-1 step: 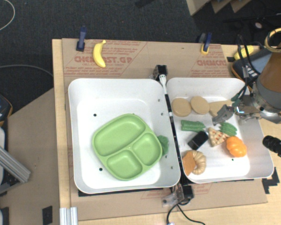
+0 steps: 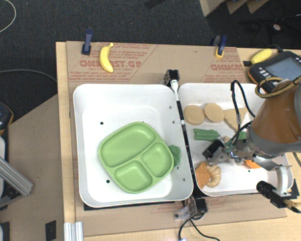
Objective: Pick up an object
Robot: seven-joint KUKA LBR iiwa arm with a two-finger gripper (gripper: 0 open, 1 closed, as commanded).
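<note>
red print on the cardboard sheet [image 2: 140,59] is only partly legible.

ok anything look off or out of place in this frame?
Two things. A banana lies on the cardboard behind the left bin, outside both bins. And the green divided plate sits skewed in that bin, with something green poking out from under its right edge. Nothing looks spilled or broken.

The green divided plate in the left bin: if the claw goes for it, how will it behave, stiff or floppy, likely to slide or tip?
The green divided plate looks like moulded plastic, so probably stiff and light for its size. It lies flat on the smooth floor of the left bin, so a push would likely slide it rather than tip it. Its low, rounded rim offers little to pinch, so a grasp may slip.
</note>
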